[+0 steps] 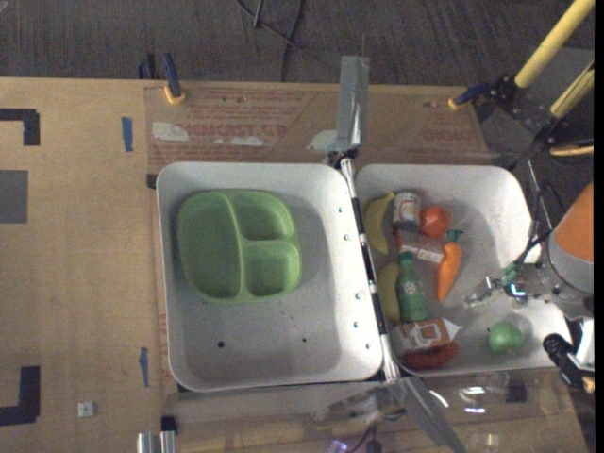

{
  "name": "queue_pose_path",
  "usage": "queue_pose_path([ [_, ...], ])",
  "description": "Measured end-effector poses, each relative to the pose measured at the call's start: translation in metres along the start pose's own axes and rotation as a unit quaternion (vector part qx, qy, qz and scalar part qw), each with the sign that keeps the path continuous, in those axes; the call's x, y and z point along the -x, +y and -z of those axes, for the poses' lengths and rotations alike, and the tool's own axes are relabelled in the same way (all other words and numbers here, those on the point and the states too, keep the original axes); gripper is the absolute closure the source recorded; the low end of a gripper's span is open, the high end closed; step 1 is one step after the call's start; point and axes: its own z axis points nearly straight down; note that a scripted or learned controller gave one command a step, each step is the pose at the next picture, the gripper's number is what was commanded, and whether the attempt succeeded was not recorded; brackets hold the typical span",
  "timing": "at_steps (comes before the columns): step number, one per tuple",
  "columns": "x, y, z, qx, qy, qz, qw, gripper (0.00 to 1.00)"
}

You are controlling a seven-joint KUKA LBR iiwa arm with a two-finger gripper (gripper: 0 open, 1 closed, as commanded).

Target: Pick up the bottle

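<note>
Camera view: gripper (481, 291), grip state unclear, at three o'clock of green bottle (411, 291); crowding carrot (449, 264) risks a misgrab.

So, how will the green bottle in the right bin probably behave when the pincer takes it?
The green bottle lies on its side, so its round body may roll if nudged. It looks like smooth plastic, perhaps slippery, and probably light. It is packed beside the banana and near the carrot, so these neighbours may shift too.
</note>
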Motion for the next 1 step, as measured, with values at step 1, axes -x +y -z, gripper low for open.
queue_pose_path([
  [1,-0.0006,-0.0006,-0.0001,0.0,-0.001,0.004,1.0,0.0],
])
